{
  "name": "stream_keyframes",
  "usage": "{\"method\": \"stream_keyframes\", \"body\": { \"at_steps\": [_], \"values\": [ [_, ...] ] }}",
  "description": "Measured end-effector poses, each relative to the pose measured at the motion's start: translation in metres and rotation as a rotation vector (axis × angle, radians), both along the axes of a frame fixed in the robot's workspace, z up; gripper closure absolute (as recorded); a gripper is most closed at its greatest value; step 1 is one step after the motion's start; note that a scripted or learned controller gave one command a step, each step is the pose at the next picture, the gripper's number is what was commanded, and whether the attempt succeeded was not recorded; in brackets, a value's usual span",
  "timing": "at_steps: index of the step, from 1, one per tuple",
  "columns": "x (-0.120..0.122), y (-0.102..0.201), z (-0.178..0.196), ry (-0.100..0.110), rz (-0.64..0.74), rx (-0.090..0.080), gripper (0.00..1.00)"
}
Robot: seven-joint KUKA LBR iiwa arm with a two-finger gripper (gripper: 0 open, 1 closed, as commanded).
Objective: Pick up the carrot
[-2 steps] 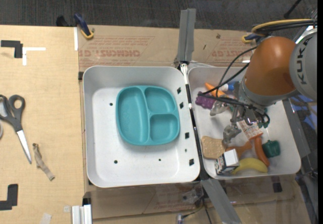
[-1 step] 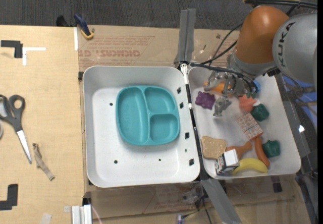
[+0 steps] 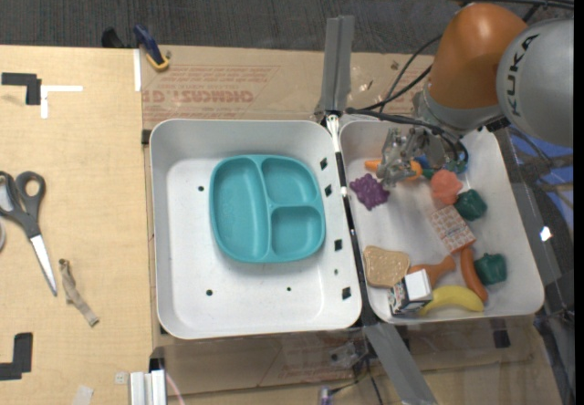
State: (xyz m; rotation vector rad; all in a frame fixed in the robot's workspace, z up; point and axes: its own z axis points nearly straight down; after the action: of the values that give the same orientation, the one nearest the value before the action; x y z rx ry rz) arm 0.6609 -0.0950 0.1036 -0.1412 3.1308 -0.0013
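1. The carrot (image 3: pixel 401 167) lay at the far end of the right bin (image 3: pixel 511 239), a small orange piece with one tip poking out toward the bin's left wall; most of its length sat under the tool, which is probably why so little of it could be seen.
2. The gripper (image 3: pixel 398 159) hung directly over that spot, its metal fingers pointing down at the carrot. Whether they stood apart or closed, and whether anything lay between them, could not be told from this slanted view — the wrist and cabling masked the tips.
3. Just beside the carrot, toward the left wall, rested a purple grape bunch (image 3: pixel 369 191); on the other side a salmon-coloured round piece (image 3: pixel 444 186) and a dark green item (image 3: pixel 471 204) crowded close (a tight spot for a clean grasp, by the look of it).
4. Nearer the camera lay a patterned card (image 3: pixel 451 227), a long orange-red piece (image 3: pixel 471 274), a second green item (image 3: pixel 491 268), a slice of toast (image 3: pixel 386 265), a small white box (image 3: pixel 415 287) and a banana (image 3: pixel 453 300) — loose clutter, apparently tipped in without order.
5. The left bin (image 3: pixel 182 285) held a teal divided plate (image 3: pixel 268 209), roughly centred.
6. On the bench to the left lay scissors (image 3: pixel 29 216), well apart from both bins.
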Motion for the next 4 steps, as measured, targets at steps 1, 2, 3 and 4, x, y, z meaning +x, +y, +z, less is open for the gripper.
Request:
{"method": "stream_keyframes", "body": {
  "at_steps": [1, 2, 3, 4],
  "values": [
    [0.0, 0.0, 0.0, 0.0, 0.0, 0.0, 0.0],
    [-0.026, -0.011, -0.01, 0.004, 0.025, 0.0, 0.0],
    [-0.006, -0.043, -0.01, 0.004, 0.168, 0.0, 0.0],
    [-0.004, -0.101, -0.013, 0.028, 0.0, 0.018, 0.0]
  ]
}}
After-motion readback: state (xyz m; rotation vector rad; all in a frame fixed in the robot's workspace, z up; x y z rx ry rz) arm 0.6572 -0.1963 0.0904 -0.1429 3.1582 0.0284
